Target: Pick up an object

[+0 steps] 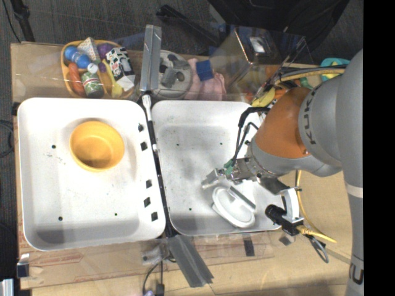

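Gripper (229, 184) low in right bin (185, 165), directly over a white oval dish (233, 207); finger spread cannot be made out, nor any grasp. Dish lies near bin's front edge. Arm (308, 134) reaches in from right, orange band above wrist, bent down steeply. Yellow bowl (97, 144) sits in left bin (37, 184). Basket of small items (95, 69) behind bins.

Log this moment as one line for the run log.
arm: over right bin | gripper: low, just above white dish | yellow bowl: left bin | grasp: unconfirmed
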### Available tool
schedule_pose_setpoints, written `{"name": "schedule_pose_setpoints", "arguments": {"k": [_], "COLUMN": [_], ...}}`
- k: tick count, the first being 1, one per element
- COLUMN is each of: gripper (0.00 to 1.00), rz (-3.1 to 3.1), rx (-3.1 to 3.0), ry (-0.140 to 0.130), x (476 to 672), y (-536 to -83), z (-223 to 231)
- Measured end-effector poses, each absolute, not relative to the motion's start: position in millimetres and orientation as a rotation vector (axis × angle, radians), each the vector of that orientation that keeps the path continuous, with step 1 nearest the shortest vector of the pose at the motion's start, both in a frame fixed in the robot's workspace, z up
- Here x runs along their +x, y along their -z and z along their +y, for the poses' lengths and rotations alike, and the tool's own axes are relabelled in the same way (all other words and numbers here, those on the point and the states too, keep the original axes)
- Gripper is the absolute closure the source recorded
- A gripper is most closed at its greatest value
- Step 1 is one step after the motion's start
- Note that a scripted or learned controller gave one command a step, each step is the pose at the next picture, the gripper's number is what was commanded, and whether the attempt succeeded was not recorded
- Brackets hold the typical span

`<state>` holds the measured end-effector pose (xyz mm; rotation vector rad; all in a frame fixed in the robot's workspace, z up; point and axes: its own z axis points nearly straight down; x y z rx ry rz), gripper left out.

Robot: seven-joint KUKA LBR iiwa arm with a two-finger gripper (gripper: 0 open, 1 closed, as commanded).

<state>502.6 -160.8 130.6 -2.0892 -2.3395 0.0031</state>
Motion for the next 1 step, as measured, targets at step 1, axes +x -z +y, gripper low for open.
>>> {"name": "schedule_pose_setpoints", "arguments": {"k": [1], "gripper": [0.00], "rz": [-2.491], "rx": [-1.916], "ry": [0.001], "x": [499.2], "y": [-92.6], "z": [-142.5]}}
